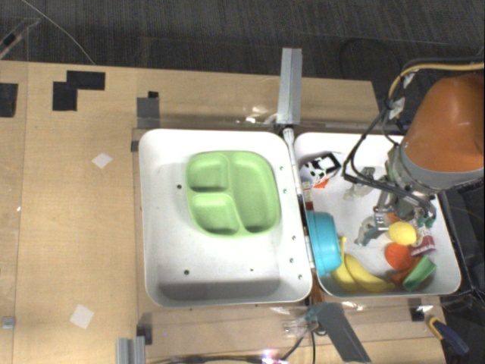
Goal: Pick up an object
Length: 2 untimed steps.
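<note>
We see the gripper (394, 220) low in the right bin (356, 283), at the frame's right, just above a yellow lemon (402, 234). We cannot tell how the jaws stand, nor that anything is held. We judge the pick not yet made.

Candidates lie clustered at lower right: lemon, orange-red fruit (397, 255), banana (360, 275), blue bowl (324, 241) on edge. The lemon looks small, rounded, smooth.

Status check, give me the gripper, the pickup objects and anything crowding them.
Gripper low in right bin, over the toy pile. Lemon, tomato, banana bunched below it. Blue bowl leans on the divider wall.
</note>
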Tool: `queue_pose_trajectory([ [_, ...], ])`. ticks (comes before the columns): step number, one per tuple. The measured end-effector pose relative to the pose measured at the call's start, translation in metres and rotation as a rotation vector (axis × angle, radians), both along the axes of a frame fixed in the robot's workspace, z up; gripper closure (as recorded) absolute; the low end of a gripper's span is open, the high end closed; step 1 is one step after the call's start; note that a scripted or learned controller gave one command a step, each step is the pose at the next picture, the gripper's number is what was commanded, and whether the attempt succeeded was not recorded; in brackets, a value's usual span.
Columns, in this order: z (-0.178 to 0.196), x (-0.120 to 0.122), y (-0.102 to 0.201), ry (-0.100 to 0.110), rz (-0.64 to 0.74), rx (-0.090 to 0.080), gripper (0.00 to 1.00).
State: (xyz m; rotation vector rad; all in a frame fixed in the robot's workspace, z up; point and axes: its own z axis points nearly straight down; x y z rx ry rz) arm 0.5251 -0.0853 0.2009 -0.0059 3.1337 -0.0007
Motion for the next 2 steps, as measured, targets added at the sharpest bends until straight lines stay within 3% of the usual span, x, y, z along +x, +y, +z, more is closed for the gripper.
queue_pose_trajectory([
  [1, -0.102, 0.013, -0.003, -0.008, 0.006, -0.002, 0.00],
  [2, -0.102, 0.065, -0.038, -0.004, 0.108, -0.002, 0.00],
])
